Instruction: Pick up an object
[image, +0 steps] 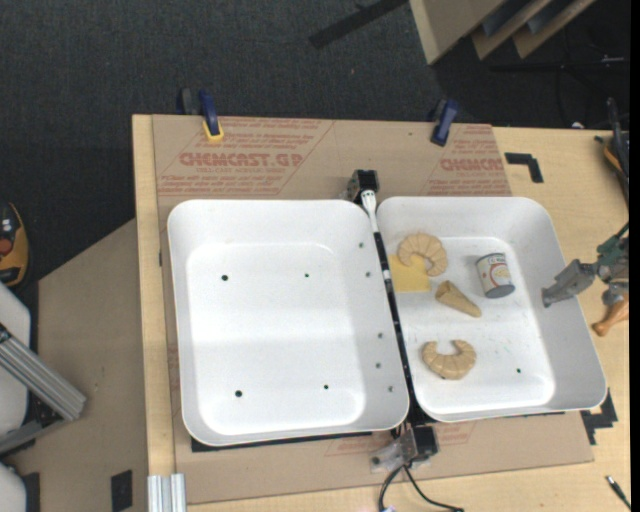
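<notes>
Tool (562, 284) at the right edge of the frame, a grey tip poking in over the right rim of the right bin (540, 225); whether its fingers are spread or pressed together I cannot tell, and nothing shows between them. My judgement is that the approach step is in hand — no object has been picked yet.

Going near to far inside that bin: a croissant (449, 359) lies toward the lower middle, well apart from the others. Above it sits a small tan cone-shaped piece (457, 298), and just beside that a yellow square (407, 275) against the bin's left wall. A small grey can (494, 275) with a label lies to the right of the cone piece, nearest the tool. Farthest up, a second croissant (423, 252) touches or overlaps the yellow square's top edge.

The next move, I would say, calls for carrying the tool left over one chosen object — the can is closest — then lowering straight down with the fingers either side of it.

The left bin (190, 300) sits touching the right one along a black hinge-like seam. Both rest on a brown board (300, 150) printed with red lettering, held by blue clamps (209, 111) at the upper edge of the desk. Dark carpet (150, 50) fills the upper left.
</notes>
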